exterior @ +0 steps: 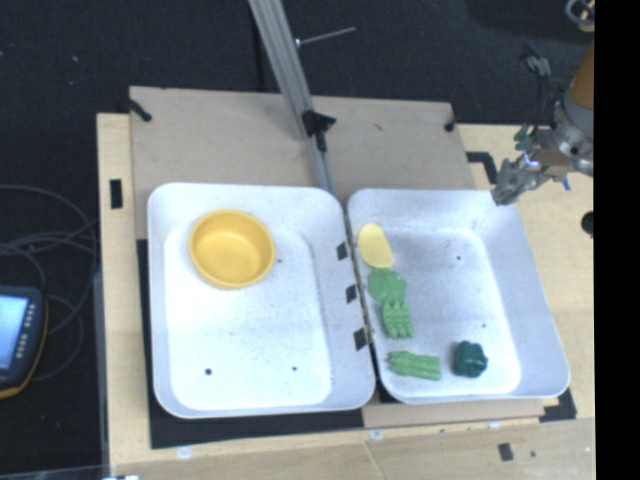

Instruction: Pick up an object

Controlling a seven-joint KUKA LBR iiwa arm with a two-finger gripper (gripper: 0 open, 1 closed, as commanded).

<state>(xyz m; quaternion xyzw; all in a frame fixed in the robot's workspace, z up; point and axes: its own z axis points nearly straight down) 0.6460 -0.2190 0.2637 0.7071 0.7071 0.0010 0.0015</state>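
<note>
The right bin (505,258) holds several small items along its left and front sides: a pale yellow piece (375,245), a green leafy piece (387,288), a green ridged block (397,318), a green oblong piece (415,365) and a dark green lump (469,359). A yellow bowl (232,249) sits in the left bin (250,368). My gripper (507,186) hangs at the far right corner of the right bin, above its rim and well away from every item. Nothing shows between its fingers.
A slanted metal pole (290,73) rises from the back board between the bins. Clips (352,293) mark the seam where the bins meet. A handheld pendant (18,333) with cables lies off the bench at the left.
</note>
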